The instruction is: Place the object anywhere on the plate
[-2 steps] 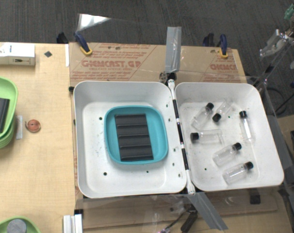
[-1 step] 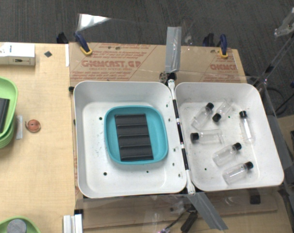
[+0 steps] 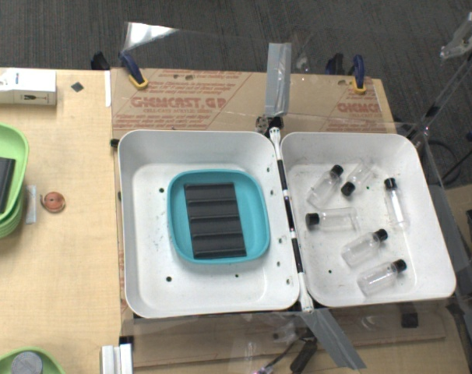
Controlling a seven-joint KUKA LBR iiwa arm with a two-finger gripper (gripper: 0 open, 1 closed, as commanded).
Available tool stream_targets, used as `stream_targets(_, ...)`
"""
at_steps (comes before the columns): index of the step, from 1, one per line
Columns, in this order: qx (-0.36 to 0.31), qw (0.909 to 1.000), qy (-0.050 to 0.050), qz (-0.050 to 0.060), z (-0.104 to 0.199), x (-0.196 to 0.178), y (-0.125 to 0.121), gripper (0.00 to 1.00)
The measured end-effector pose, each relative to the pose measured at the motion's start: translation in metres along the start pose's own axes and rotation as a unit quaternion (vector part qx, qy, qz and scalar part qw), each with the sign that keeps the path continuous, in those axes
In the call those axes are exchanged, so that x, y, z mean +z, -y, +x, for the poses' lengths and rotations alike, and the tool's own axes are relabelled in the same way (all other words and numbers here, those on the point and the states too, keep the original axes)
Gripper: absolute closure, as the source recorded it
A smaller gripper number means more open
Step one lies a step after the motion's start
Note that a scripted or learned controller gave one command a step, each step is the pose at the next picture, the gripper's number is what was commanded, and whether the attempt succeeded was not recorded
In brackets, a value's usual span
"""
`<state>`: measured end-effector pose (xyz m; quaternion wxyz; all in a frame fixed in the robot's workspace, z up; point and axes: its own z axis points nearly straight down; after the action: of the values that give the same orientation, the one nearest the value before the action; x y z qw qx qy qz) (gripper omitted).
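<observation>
One camera sits high above the bench and looks down at a slant. It is far enough to see both bins whole.

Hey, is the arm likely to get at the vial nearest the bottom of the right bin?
Probably yes: that vial lies on its side apart from the other vials, though near the right bin's front wall.

Around my cardboard sheet (printed in red, clamped at its far corners), dark grey carpet lies beyond, and a pale wooden bench top spreads to its left under even light.
</observation>
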<state>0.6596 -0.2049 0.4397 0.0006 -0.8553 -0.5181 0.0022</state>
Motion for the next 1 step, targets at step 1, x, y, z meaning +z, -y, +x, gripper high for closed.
stream_targets(1, 0.000, 1.0000, 0.000, 0.000, 0.0000, 0.0000, 0.0000, 0.00)
